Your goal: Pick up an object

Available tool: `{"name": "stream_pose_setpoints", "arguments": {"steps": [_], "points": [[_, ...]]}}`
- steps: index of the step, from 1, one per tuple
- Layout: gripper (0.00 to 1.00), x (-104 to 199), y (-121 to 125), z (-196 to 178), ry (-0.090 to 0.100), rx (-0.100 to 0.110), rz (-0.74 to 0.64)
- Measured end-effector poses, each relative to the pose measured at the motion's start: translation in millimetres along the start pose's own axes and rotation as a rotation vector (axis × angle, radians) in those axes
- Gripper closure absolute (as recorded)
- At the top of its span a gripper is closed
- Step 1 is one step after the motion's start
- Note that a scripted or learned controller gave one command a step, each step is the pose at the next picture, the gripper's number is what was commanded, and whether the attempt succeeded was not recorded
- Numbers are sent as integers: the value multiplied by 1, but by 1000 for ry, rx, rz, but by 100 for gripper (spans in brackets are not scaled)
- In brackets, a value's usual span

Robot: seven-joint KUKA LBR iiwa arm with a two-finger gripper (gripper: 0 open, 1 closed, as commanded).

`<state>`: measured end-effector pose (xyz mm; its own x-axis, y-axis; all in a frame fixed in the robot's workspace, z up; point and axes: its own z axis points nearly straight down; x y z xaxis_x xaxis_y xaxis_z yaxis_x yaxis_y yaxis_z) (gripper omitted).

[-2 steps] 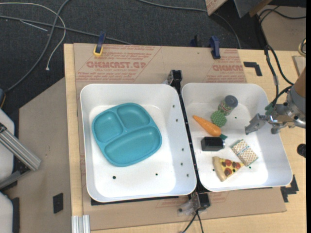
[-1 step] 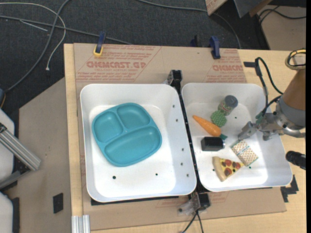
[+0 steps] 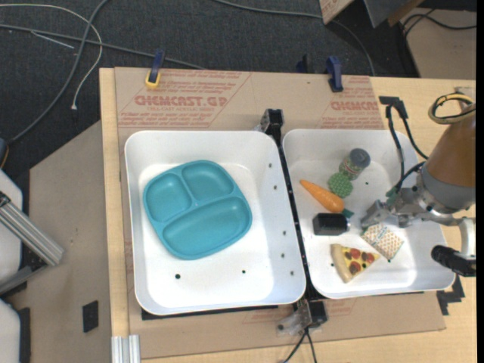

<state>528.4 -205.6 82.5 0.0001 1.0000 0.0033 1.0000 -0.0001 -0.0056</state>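
The right bin (image 3: 325, 146) holds several small objects. An orange carrot (image 3: 323, 195) lies near its left wall, with a black block (image 3: 330, 223) just below it. A green knobbly toy (image 3: 341, 183) and a grey cylinder (image 3: 357, 159) sit further back. A pizza slice toy (image 3: 352, 261) lies near the front rim. A white patterned pouch (image 3: 384, 241) rests to the right of the pizza. My gripper (image 3: 384, 215) hangs low directly above the pouch's upper edge, reaching in from the right, and partly hides it. Nothing can be seen held in it.
The left bin (image 3: 144, 165) carries a blue divided plate (image 3: 198, 208). A black clamp (image 3: 272, 119) sits at the back where the bins meet. Black cables (image 3: 397, 131) run along the right bin's back right side. The arm's orange band (image 3: 457, 153) overhangs the right rim.
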Motion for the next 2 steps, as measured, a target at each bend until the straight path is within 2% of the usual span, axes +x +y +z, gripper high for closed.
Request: {"name": "stream_pose_setpoints", "arguments": {"steps": [1,2], "points": [[100,-1,2,-14,-2,-7,0],[100,-1,12,-74,-6,-13,-2]]}}
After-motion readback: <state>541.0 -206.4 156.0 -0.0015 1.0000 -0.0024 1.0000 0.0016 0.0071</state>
